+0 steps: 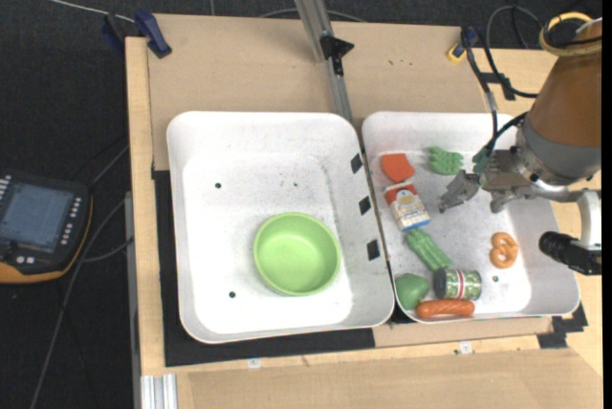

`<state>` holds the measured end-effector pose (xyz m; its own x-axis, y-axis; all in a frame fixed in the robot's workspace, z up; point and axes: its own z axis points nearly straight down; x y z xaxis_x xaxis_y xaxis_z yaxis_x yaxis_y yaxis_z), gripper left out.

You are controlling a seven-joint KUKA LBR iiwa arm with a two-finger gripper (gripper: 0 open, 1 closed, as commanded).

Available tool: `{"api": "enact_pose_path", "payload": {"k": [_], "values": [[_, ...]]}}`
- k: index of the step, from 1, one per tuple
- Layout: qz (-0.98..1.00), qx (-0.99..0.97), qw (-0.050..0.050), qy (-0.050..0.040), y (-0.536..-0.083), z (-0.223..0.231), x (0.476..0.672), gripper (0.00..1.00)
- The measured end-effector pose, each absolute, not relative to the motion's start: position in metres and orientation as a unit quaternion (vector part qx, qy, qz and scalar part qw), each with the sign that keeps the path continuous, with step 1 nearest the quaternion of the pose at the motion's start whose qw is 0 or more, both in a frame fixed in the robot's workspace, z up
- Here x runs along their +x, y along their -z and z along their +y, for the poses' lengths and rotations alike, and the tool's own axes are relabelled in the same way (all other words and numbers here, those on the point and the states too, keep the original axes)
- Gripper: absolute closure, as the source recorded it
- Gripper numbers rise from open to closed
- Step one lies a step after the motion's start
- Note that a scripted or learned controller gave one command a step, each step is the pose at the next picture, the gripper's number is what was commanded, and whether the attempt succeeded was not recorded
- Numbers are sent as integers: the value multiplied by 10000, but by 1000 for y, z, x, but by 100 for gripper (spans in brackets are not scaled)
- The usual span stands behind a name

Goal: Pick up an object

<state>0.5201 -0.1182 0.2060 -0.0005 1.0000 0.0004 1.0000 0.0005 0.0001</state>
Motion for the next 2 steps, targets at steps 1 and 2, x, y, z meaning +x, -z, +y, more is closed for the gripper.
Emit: {"api": "enact_pose_path", "payload": {"k": [1,2], "values": [[-7074,-7068,20,-14,-146,-111,519,0],[-7072,-7070,18,-13,-94,-110,518,0]]}}
